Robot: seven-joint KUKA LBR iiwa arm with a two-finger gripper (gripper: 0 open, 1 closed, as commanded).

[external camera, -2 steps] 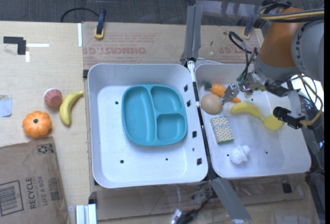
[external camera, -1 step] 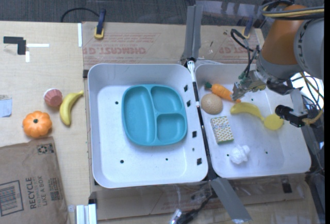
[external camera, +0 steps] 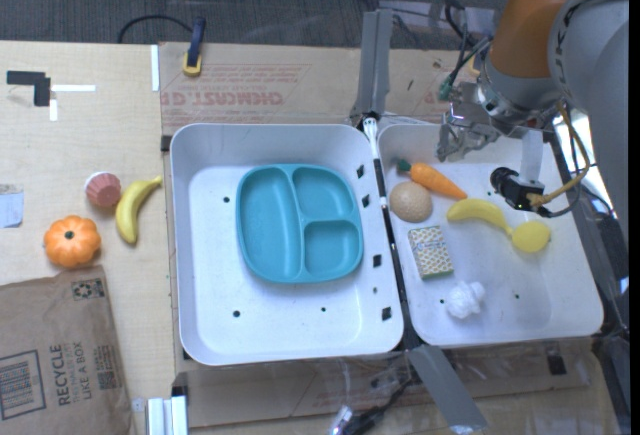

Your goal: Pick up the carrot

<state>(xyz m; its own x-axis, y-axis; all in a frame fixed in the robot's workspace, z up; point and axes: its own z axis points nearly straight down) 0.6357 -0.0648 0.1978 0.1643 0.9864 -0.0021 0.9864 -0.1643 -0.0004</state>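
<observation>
Camera view: carrot (external camera: pixel 436 180) lies just below gripper (external camera: pixel 458 145), apart; arm reaches from right; gripper state unreadable.

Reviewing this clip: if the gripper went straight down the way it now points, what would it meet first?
Probably the carrot. The gripper hangs over the right bin, just above and right of the carrot's thick end. Depth is unclear from this slant, so it might land on the bin floor beside it instead.

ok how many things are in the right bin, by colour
orange: 1, the carrot
yellow: 2, a banana and a lemon
tan: 1, a potato
green-speckled: 1, a sponge
white: 1, a crumpled wad
total: 6
</observation>
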